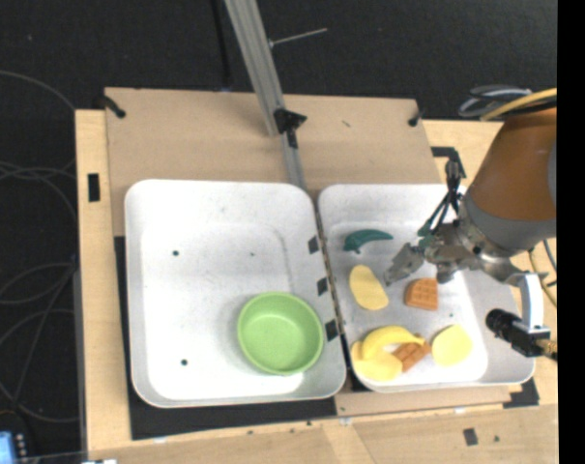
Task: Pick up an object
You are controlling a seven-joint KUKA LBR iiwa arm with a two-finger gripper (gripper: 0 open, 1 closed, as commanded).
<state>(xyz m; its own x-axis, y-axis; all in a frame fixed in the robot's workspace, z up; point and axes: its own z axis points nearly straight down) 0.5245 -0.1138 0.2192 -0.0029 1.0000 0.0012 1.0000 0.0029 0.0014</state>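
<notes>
Two shallow white bins sit side by side on the bench (pixel 224 133). The left bin (pixel 195 220) contains one green bowl (pixel 280 332), upright, near its front right corner; the rest of its floor is bare white. The right bin (pixel 369 206) contains a teal curved piece (pixel 367 240) near its back left, a pale yellow oval piece (pixel 367 288) just in front of it, an orange wedge (pixel 423 294) near the middle, and a cluster at the front edge: a yellow curved piece (pixel 381 344) touching a small orange piece (pixel 410 355), with a yellow round piece (pixel 452 346) just beside them. The arm (pixel 519 177) reaches in from the right, and its gripper (pixel 415 262) hangs over the middle of the right bin, between the pale yellow oval piece and the orange wedge, close to both. The dark fingers appear spread apart with nothing visible between them (their tips blur against the bin floor, so contact with any object cannot be determined). The arm's body covers the right bin's back right corner. A grey metal post (pixel 258 61) slants down toward the seam between the bins. Open room lies along the right bin's back wall.
</notes>
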